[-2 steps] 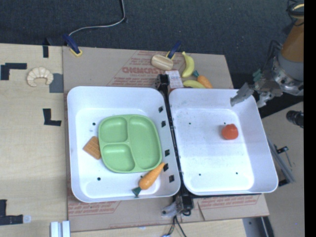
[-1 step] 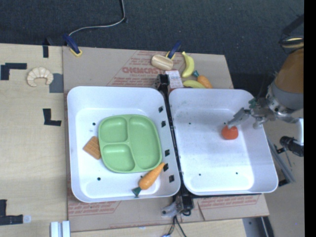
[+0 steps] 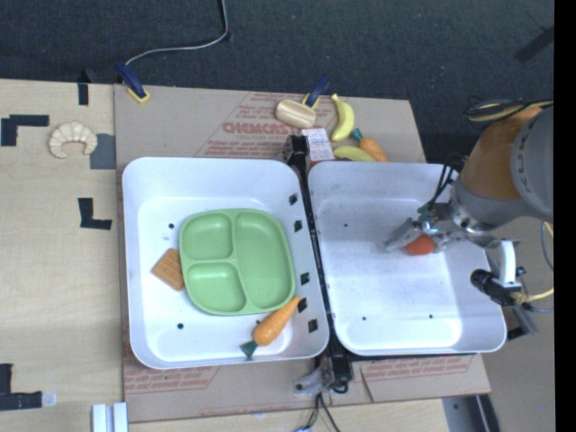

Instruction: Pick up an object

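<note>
- the fingers [image 3: 407, 238] sit low over the floor of the right bin [image 3: 378, 313], pointing toward the left bin; i see a grey tip reaching out to the left, but i cannot tell whether they are spread or pressed together.
- a small red-orange object [image 3: 420, 247] lies in the right bin just under and beside the fingers, touching or nearly touching them; i cannot tell whether it is pinched between them.
- behind the fingers the grey arm [image 3: 531, 165] with its orange band [image 3: 490, 165] comes in from the right, over the right bin's far right edge.
- the left bin [image 3: 148, 313] holds a green divided plate [image 3: 238, 261] near its middle.
- a flat tan piece [image 3: 168, 268] pokes out from under the plate's left edge.
- an orange carrot [image 3: 273, 324] lies at a slant by the plate's lower right corner, near the bin's front wall.
- the two bins stand side by side, touching along their inner walls, on a cardboard sheet [image 3: 216, 129] that covers the surface.
- beyond the bins, on the cardboard, i see a bread roll [image 3: 295, 112], two yellow bananas [image 3: 343, 118], another carrot [image 3: 369, 147] and a small box [image 3: 316, 142], all crowded near the seam between the bins.
- a croissant [image 3: 73, 139] rests well apart on the wooden surface [image 3: 45, 268] at far left.
- a white cable [image 3: 180, 43] runs across the dark floor at the top.
</note>
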{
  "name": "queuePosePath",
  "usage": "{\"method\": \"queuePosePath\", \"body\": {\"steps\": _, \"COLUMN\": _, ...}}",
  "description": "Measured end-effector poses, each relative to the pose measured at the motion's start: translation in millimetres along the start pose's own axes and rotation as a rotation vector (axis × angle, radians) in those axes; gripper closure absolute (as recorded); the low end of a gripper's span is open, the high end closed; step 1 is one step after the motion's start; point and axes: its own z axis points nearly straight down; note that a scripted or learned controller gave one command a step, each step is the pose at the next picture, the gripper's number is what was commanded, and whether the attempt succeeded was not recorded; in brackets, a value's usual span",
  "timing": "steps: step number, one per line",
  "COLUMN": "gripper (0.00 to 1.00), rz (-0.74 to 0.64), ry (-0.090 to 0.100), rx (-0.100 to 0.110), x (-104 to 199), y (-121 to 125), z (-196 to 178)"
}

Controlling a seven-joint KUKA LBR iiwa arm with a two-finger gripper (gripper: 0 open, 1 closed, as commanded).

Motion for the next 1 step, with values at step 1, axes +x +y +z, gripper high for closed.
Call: {"method": "queuePosePath", "body": {"steps": 1, "gripper": 1.0, "rz": 0.0, "ry": -0.003, "rx": -0.003, "x": -0.7, "y": 0.7, "z": -10.3}}
